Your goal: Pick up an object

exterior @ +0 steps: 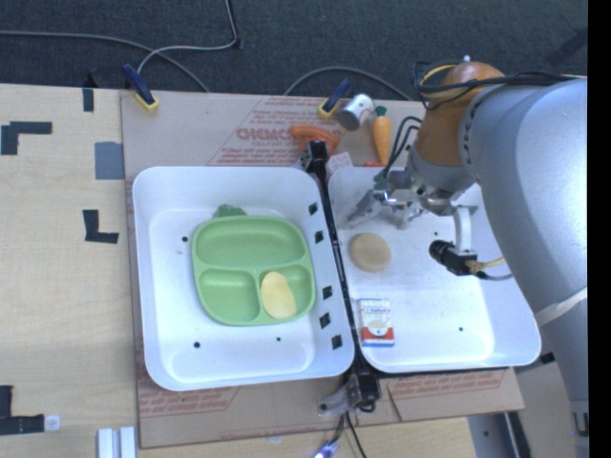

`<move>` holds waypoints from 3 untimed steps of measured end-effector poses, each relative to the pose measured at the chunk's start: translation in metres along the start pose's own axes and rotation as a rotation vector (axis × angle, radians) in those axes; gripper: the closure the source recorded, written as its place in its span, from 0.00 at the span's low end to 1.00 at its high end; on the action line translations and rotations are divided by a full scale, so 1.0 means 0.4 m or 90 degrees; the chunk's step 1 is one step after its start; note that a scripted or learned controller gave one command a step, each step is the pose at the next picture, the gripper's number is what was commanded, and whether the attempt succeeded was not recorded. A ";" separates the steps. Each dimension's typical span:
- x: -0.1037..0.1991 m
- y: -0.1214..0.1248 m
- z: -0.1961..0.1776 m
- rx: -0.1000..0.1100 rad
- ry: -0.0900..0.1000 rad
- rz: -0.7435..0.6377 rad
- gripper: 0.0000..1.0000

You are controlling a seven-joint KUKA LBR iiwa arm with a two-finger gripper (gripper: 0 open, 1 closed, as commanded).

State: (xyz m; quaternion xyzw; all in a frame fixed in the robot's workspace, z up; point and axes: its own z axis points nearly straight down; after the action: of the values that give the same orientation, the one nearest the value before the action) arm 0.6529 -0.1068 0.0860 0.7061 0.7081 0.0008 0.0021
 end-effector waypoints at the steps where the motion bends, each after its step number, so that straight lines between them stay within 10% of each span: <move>1: 0.014 -0.090 -0.001 0.001 0.000 0.001 0.00; 2: 0.023 -0.210 -0.003 -0.001 0.000 0.001 0.00; 3: 0.006 -0.116 -0.002 0.000 0.000 0.001 0.00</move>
State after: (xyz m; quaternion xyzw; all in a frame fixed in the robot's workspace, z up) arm 0.6066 -0.1046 0.0864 0.7065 0.7077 0.0011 0.0019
